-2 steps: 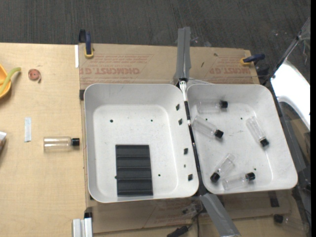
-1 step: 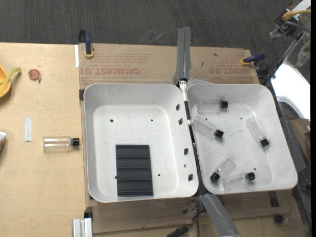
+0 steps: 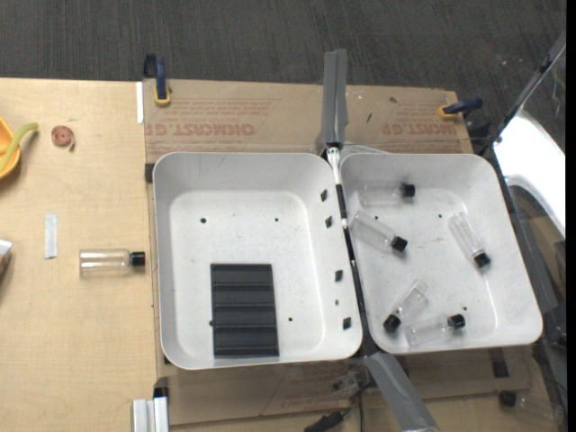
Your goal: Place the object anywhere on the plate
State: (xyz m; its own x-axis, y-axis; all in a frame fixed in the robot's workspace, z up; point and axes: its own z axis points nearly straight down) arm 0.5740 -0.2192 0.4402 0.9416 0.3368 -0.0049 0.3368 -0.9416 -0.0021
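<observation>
Can't tell what the pincer is doing, apart or together, so I'll work out from the right side, where the arm reaches in.

The right bin (image 3: 504, 196) has five little clear vials with black caps scattered around, all lying flat. One vial (image 3: 468, 237) is on the right side of the bin and tilted. Two more sit close together at the front, a front vial (image 3: 430, 331) and an angled vial (image 3: 409, 302) just beside it. A middle vial (image 3: 376, 231) lies close to the bin's left wall, and a back vial (image 3: 387, 193) is up toward the far wall. None of them touch each other as far as I can see, though the front two are really close.

Next over is the left bin (image 3: 180, 187), with the two bins' walls butted together in between. That ridge is what stands between the vials and the plate (image 3: 243, 310), a black ribbed rectangle lying flat in the front part of the left bin.

Both bins sit on a cardboard sheet (image 3: 234, 120), with a blue clamp (image 3: 155, 72) at the back left corner and another clamp (image 3: 459, 108) at the back right.

Further left on the wooden desk (image 3: 81, 349) there's a spare vial (image 3: 108, 259) on its side, a small white strip (image 3: 50, 237), a pinkish disc (image 3: 61, 136) and something yellow (image 3: 9, 147) at the edge.
</observation>
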